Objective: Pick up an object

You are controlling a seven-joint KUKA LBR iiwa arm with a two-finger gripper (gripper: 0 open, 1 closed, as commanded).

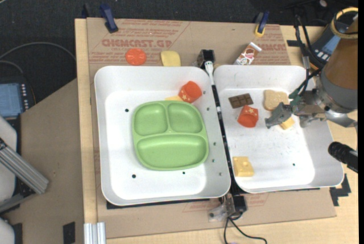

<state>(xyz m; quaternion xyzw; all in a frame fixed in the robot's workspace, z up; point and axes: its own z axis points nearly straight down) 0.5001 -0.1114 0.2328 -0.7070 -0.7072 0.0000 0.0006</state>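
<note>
In the right bin (pixel 318 169) several small things lie loose: a red piece (pixel 248 116) near its middle, a dark brown bar (pixel 240 100) just beyond it toward the far side, a tan bread-like piece (pixel 274 99) to the right of the bar, and a yellow cheese-like block (pixel 244 166) toward the near left corner. A small yellow bit (pixel 288 123) lies just right of the red piece, partly under the pincer (pixel 277 118), which sits low over the bin between the tan piece and the red one; how far its fingers are apart cannot be told, and nothing is seen held between them. The grey arm (pixel 341 75) reaches in from the right. The left bin (pixel 114 123) holds a green divided plate (pixel 169 136), with a red-orange block (pixel 190 91) at its far right edge. On the tabletop (pixel 91 66) beyond the bins lie an orange disc (pixel 136 56), a pale yellow piece (pixel 170 58) and a small wrapped packet (pixel 248 54).
</note>
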